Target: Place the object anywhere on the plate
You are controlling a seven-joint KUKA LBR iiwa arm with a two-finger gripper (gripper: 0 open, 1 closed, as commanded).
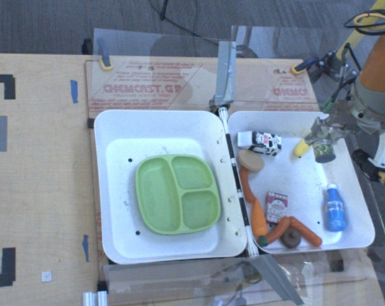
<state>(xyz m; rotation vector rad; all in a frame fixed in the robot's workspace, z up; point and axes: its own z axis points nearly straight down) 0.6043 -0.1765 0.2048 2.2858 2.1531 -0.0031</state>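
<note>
While the gripper (322, 146), jaw state unreadable, hangs by the right bin's (364, 234) far edge beside a banana (301, 148), the green plate (178, 194) lies unobstructed.

Wooden bench (39, 190) (black tape marks) before grey carpet (65, 5).

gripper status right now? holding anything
gripper: over the right bin, beside the banana; open or shut, and any hold, cannot be told.

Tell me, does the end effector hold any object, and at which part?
It cannot be told: the end effector hangs over the right bin beside a yellow banana.
</note>
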